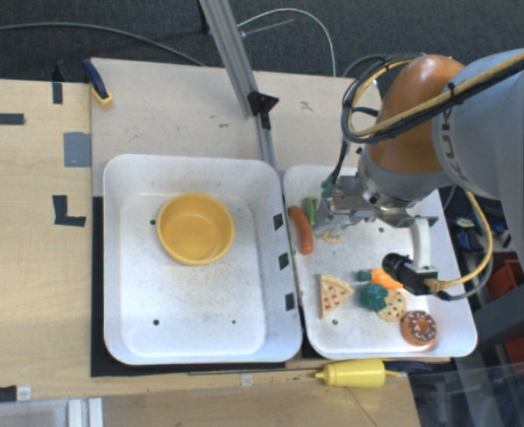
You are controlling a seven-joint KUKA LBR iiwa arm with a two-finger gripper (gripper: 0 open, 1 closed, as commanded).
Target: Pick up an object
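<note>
From where I stand, the wooden worktop (30, 265) carries two shallow white bins side by side. The left bin (119, 327) has a yellow bowl (196, 229) sitting upright in its back half, a little left of the middle. The grey arm (479, 140), with its orange band (417, 114), reaches in from the right and hangs over the back of the right bin (359, 338). Its gripper (337, 210) is low over that bin's back-left corner, and I cannot tell whether it is apart or together, or whether it has anything in it. Just to the gripper's left, a reddish sausage (301, 229) lies along the bin's left wall, with a small green piece (310, 208) beside its upper end. Nearer the front of the same bin lies a pizza slice (333, 294), well apart from the gripper. To the right of the slice there is a cluster close together: an orange carrot (387, 279), a dark green broccoli (372, 297) and a pale cracker (391, 307). A brown doughnut (418, 327) lies at the front right, just beside the cracker. On the worktop in front of the right bin, a yellow bottle (355, 374) lies on its side. A metal pole (230, 43) slants down to the gap between the bins at the back, and a blue and yellow clamp (98, 82) grips the far left corner of the board.
</note>
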